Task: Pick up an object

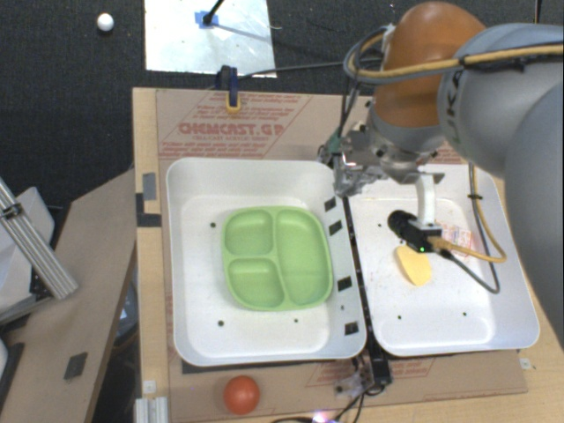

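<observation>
My gripper (pixel 352 181) hangs over the right bin (pixel 458 320), at its far left corner beside the divider between the bins. A flat yellow object (pixel 415 265) lies in the middle of the right bin, to the right of and nearer than the gripper. A small pinkish wrapped item (pixel 456 234) lies just beyond it on the right. A black part of the arm with a green light (pixel 414 233) sits right above the yellow object. A green divided plate (pixel 275 257) lies in the left bin (pixel 198 324).
The arm's grey and orange body (pixel 441 51) covers the far right of the bench. A yellow cable (pixel 480 256) loops over the right bin. A red ball (pixel 241 394) rests on the cardboard in front of the left bin.
</observation>
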You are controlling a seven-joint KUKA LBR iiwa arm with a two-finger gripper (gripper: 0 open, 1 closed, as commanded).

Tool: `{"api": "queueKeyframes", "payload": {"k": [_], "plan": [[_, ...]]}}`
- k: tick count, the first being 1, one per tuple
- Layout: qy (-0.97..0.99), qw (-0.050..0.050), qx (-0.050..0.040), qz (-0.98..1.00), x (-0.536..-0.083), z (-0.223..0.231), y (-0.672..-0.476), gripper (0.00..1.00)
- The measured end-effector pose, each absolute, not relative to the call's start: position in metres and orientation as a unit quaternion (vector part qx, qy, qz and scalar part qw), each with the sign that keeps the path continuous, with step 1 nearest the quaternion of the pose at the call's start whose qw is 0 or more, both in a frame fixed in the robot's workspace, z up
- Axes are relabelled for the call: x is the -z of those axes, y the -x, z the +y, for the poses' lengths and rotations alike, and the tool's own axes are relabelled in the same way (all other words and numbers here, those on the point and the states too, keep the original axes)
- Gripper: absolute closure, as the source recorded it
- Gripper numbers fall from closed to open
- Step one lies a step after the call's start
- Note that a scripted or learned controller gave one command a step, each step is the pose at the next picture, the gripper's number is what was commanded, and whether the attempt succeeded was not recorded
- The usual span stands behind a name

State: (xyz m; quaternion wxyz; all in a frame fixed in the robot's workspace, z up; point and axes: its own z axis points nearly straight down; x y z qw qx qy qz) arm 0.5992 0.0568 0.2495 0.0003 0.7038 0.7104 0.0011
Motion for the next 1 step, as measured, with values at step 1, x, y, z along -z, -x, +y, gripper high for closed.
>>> {"api": "queueKeyframes", "payload": {"k": [1], "plan": [[-0.704, 0.000, -0.0013, 0.710, -0.2403, 0.1102, -0.6095, 1.00]]}}
